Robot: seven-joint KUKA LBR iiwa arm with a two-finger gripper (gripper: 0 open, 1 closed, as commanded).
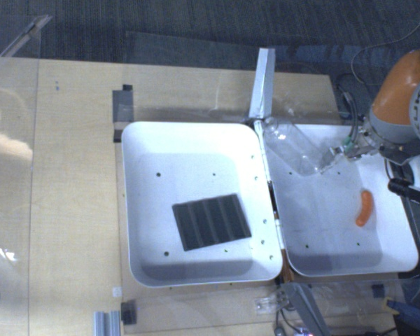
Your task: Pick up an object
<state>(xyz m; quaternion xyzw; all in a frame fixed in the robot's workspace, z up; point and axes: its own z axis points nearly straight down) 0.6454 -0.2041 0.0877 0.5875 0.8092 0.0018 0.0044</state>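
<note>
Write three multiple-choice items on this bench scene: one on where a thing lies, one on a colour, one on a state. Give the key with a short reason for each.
1. Where does the dark ribbed mat lie?
A. In the left bin
B. In the right bin
C. On the bench outside both bins

2. What colour is the small sausage-shaped object in the right bin?
A. Blue
B. Orange
C. Green

3. How does the clear plastic bottle rest?
A. Standing upright in the left bin
B. Lying on its side in the right bin
C. Standing upright on the bench

Key: 1 A, the mat rests flat on the floor of the left bin. 2 B, it shows orange against the white floor. 3 B, its length runs along the bin floor near the far corner.
</note>
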